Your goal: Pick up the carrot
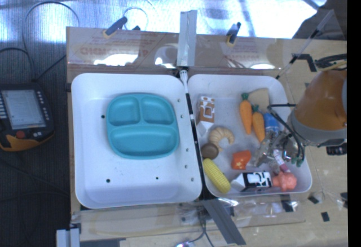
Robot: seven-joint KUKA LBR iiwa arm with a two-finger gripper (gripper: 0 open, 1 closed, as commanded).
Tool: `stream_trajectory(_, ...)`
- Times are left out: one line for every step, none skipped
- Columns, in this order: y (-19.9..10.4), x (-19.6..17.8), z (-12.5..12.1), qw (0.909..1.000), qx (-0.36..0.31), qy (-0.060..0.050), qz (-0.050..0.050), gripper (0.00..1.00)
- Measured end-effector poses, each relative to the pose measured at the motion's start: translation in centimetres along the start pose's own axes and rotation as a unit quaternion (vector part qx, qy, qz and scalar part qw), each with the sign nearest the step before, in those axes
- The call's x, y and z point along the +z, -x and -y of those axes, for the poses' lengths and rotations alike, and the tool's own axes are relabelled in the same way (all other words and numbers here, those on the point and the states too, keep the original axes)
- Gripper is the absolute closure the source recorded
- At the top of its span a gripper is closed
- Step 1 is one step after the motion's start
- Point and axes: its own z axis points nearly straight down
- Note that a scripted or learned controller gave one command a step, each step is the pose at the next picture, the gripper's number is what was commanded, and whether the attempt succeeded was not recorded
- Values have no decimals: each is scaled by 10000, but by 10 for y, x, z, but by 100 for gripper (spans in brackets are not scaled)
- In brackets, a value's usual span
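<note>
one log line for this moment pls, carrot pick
task: pick carrot | pincer: low in right bin, beside carrots | carrots: two, lying side by side, not lifted | left bin: blue plate

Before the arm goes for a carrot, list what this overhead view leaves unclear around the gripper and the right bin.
- Gripper: its metal parts blur into the clutter beneath it, so whether it is open or shut cannot be told.
- Blue item beside the two orange carrots: partly covered by the wrist, unidentifiable.
- Black-and-white box: print too small to read.
- Grey arm with orange band: cut off by the right edge.
</note>
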Motion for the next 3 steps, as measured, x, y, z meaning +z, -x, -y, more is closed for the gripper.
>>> stream_trajectory(2, 0, 0, 10000, 4, -9, 44, 0)
stream_trajectory(58, 3, -29, 9969, 783, -27, -9, 0)
stream_trajectory(108, 1, -90, 9927, 1201, -105, -105, 0)
